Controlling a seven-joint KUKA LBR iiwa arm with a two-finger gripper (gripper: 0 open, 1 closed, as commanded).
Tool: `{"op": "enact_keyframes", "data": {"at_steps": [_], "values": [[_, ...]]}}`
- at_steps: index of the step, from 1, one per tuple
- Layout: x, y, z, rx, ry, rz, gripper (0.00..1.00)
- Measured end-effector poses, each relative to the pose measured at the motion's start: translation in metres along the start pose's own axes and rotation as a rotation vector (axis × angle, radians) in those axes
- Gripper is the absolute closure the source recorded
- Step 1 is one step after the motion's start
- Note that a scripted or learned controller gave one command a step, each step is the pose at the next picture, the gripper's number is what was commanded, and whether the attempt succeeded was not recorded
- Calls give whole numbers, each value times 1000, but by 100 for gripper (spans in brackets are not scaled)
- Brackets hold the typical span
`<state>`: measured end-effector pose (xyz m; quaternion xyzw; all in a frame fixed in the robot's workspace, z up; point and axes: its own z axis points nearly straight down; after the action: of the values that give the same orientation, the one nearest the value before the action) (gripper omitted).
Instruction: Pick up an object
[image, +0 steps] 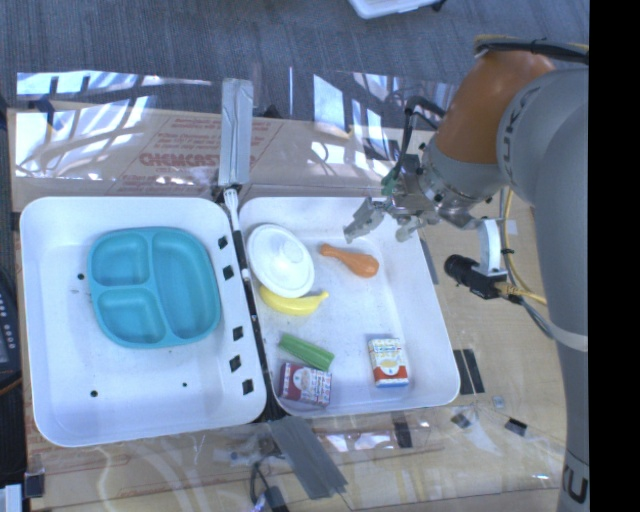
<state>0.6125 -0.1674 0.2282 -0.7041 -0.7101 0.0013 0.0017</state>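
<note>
Two bins: left bin (40, 330) and right bin (430, 310) sit side by side on the surface (520, 400), touching along their inner edges.
Left bin: holds a blue divided tray (153, 286), lying flat near its middle.
Right bin: holds six things, well spread out.
Lid: a round white lid (281, 257) lies at the bin's upper left, close to the divider.
Banana: a yellow banana (294, 300) lies just below the lid, touching its lower edge.
Drumstick: an orange drumstick (351, 260) lies right of the lid, thin end pointing to the lid, thick end to the right.
Green piece: a green vegetable (307, 351) lies tilted below the banana.
Red packet: a dark red packet (303, 385) lies at the bin's lower left, just beside the green piece.
Box: a small orange and white box (388, 361) lies at the lower right, apart from the rest.
Arm: grey arm (545, 130) with orange band reaches in from the right, over the bin's upper right corner.
Gripper: gripper (385, 226) hangs above the bin's upper right, just above and right of the drumstick; fingers spread apart, nothing between them.
</note>
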Motion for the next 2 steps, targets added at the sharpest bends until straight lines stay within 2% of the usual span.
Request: {"op": "enact_keyframes", "data": {"at_steps": [1, 2], "values": [[-1, 11, 113, -26, -5, -4, 0], [34, -25, 119, 1, 1, 121, 0]]}}
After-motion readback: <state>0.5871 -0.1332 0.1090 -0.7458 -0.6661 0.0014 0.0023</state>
